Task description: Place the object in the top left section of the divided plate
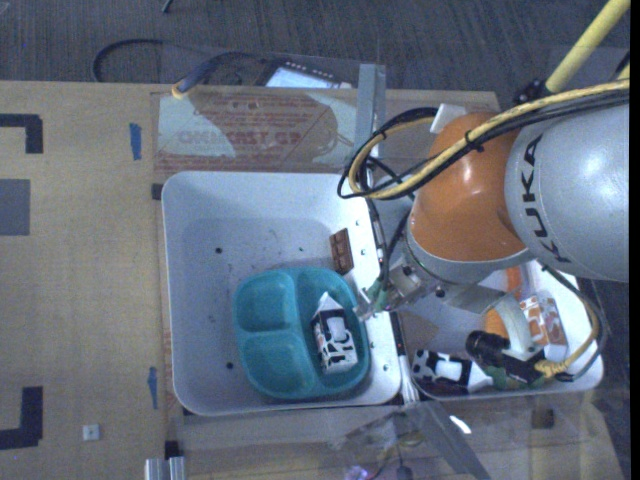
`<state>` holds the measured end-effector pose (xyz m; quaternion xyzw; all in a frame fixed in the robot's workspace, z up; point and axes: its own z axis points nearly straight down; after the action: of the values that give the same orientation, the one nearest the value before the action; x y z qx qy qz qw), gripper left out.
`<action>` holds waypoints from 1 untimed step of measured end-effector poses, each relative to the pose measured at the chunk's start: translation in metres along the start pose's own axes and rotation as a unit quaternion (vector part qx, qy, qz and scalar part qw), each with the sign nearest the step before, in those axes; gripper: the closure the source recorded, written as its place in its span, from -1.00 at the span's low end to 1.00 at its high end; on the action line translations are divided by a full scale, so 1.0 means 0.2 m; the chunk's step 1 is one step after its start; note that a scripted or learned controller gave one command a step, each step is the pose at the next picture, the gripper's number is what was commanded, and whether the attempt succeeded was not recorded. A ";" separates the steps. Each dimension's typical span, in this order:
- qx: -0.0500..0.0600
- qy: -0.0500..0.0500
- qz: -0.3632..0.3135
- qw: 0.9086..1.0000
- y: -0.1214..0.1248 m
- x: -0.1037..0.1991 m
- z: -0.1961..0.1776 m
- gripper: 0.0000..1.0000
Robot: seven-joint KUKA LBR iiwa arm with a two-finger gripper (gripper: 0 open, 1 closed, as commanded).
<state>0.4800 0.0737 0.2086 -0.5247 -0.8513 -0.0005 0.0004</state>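
The black-and-white object [335, 340] lies in the right-hand compartment of the teal divided plate [262, 353], long axis running up-down. The tool [378, 296] sits just beside its upper right end; its grip state cannot be told. The top left section lies further left.

The divided plate [270, 343], just left of the gripper [372, 298], looks like matt teal plastic, smooth. The black-and-white object [336, 340] in it has a glossy printed wrap. The left bin [200, 268] around them is dull white plastic, speckled with dirt. Above the gripper, the arm's orange band [460, 198] shines smooth; its grey shell [585, 188] is satin.
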 end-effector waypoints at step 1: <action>0.000 -0.001 0.054 0.999 -0.02 -0.04 -0.48 1.00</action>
<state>0.4800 0.0642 0.3037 -0.5700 -0.8216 -0.0002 -0.0005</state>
